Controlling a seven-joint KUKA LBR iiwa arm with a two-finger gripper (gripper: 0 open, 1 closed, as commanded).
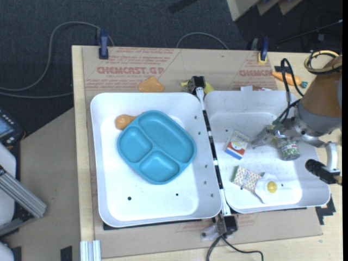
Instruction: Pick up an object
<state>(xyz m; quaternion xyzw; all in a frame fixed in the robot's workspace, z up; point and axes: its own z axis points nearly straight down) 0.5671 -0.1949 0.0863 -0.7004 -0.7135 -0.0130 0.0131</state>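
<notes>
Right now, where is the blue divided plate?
In the camera view the blue divided plate lies in the left bin, toward its upper middle, with a small orange object at its upper-left edge.

Blue plate (156, 145) fills left bin (109, 200); corners free

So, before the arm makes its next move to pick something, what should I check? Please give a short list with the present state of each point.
1. Objects are in the right bin: ok. A small carton, a patterned packet and a fried-egg toy lie there.
2. Gripper is over the right bin: ok, near its upper right part.
3. Gripper holds something: cannot tell.
4. Carton is apart from its neighbours: ok.
5. Packet is apart from the toy: not ok, they lie touching or nearly so.
6. Left bin has pickable items: cannot tell; a blue tray covers much of it, with an orange piece at its edge.
</notes>
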